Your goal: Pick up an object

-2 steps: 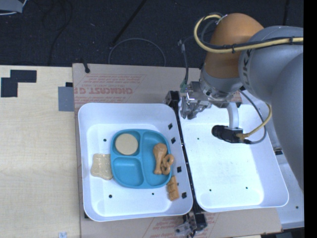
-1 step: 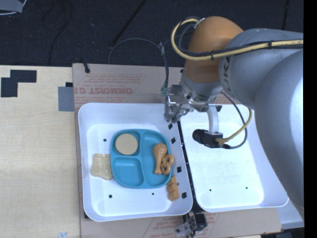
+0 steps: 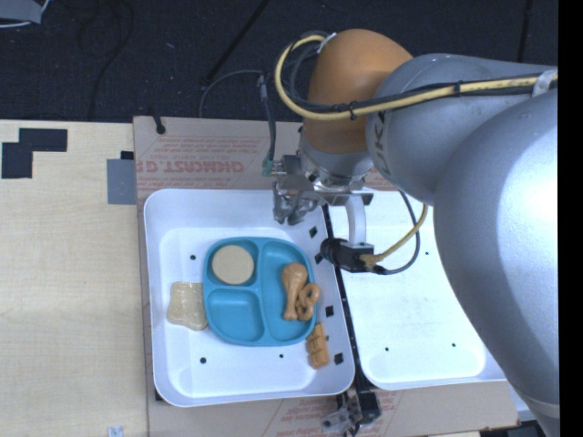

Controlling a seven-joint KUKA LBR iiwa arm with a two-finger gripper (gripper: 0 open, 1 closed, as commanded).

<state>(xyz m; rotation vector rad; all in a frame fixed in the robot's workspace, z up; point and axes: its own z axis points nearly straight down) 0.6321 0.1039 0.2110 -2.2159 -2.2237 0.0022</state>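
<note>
Inventory of the left bin (image 3: 173, 371), left to right; pick whichever item suits you.

1. Bread (image 3: 188, 305). Pale tan slab with a bumpy outline, flat on the bin floor, touching the tray's left edge. Likely a light toy, perhaps slightly soft. Take it across its narrow width; the side against the tray leaves little room for a finger.

2. Tray (image 3: 239, 317). Blue, rounded, three compartments, in the middle of the bin. Probably stiff, smooth plastic, light but wide. Only the rim offers a hold, and it may slip.

3. Cookie (image 3: 232, 264). Beige disc in the tray's upper-left compartment. Low and flat, so probably hard to get under; pinch across its diameter.

4. Drumstick (image 3: 293, 288). Tan, bone-shaped, in the right compartment, with a pretzel (image 3: 310, 300) just beside it, touching. You should find the drumstick rigid and light; its narrow shaft is the best hold in the bin.

5. Brown piece (image 3: 317, 346). Ridged, orange-brown, on the bin floor between the tray's lower-right corner and the bin's right wall. Tight quarters; grip across its short axis.

Gripper (image 3: 293, 209): over the bin's far-right corner, above the tray. You cannot tell whether its fingers are apart or together, and nothing is visible between them.
</note>
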